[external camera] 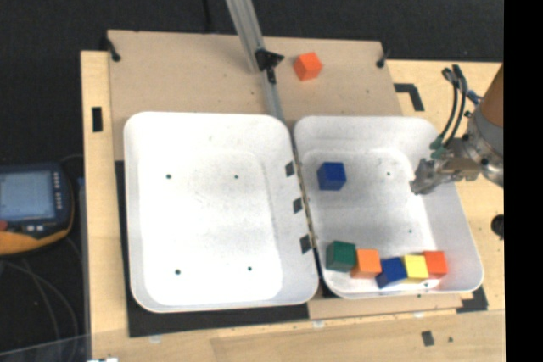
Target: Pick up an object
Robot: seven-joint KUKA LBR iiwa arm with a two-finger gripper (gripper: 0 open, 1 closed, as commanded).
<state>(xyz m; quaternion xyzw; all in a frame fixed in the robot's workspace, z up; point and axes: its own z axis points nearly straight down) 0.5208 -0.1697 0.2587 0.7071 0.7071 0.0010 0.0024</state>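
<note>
A blue cube (332, 175) sits alone in the upper middle of the right bin (399, 136). Along that bin's near edge runs a row of cubes: green (341, 255), orange (368, 261), blue (391, 271), yellow (415, 267) and red-orange (435, 262). My gripper (422, 180) hangs over the right bin's right side, well to the right of the lone blue cube and above the row. I see nothing between its tips from this angle.
The left bin (212, 208) lies beside the right one. An orange cube (307, 66) rests on the brown board behind the bins. A slanted metal pole (242, 8) rises at the back. A handheld screen (30, 203) sits at the far left.
</note>
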